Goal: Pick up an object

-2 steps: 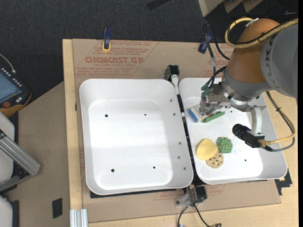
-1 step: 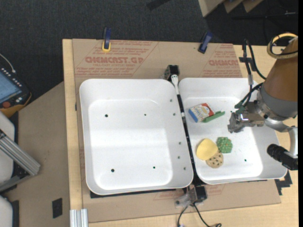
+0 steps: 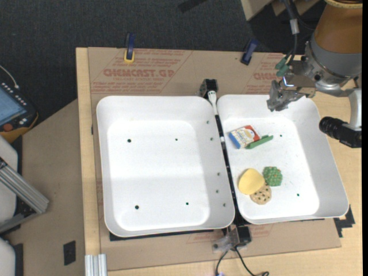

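Note:
The right bin (image 3: 322,154) holds several small items: a red, white and blue packet (image 3: 242,135), a green stick (image 3: 259,142) beside it, a yellow rounded piece (image 3: 250,181), a green broccoli-like piece (image 3: 272,175) and a brown cookie (image 3: 261,196). My gripper (image 3: 280,101) hangs over the far edge of the right bin, above and to the right of the packet, well apart from every item. Nothing shows between its fingers.
The left bin (image 3: 115,171) sits beside the right one on a cardboard sheet (image 3: 172,68). A yellow clamp (image 3: 129,53) and a blue clamp (image 3: 249,50) pin the sheet's far edge. A black fitting (image 3: 339,131) sticks in at the right.

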Controlling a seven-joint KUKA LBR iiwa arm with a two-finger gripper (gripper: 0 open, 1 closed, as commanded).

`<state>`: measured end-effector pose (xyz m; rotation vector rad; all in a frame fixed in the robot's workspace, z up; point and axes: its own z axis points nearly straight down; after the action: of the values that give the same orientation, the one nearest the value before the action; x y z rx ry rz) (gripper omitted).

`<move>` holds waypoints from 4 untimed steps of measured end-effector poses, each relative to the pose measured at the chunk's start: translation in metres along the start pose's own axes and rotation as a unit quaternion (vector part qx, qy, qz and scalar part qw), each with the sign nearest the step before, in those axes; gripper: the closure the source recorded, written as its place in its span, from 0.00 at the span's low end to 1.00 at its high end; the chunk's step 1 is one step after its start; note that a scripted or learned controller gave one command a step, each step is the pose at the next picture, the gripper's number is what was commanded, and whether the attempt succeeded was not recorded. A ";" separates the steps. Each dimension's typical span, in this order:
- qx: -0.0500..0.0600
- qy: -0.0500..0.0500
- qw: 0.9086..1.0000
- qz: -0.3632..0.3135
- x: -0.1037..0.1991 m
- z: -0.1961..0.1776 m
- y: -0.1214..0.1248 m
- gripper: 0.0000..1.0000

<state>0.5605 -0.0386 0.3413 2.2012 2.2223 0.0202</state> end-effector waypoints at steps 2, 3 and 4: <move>0.006 0.001 1.000 0.002 0.087 -0.080 -0.070 1.00; 0.006 0.001 1.000 0.002 0.129 -0.118 -0.078 1.00; 0.011 0.000 1.000 0.004 0.138 -0.106 -0.067 1.00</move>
<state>0.4899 0.0993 0.4464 2.2207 2.2238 -0.0033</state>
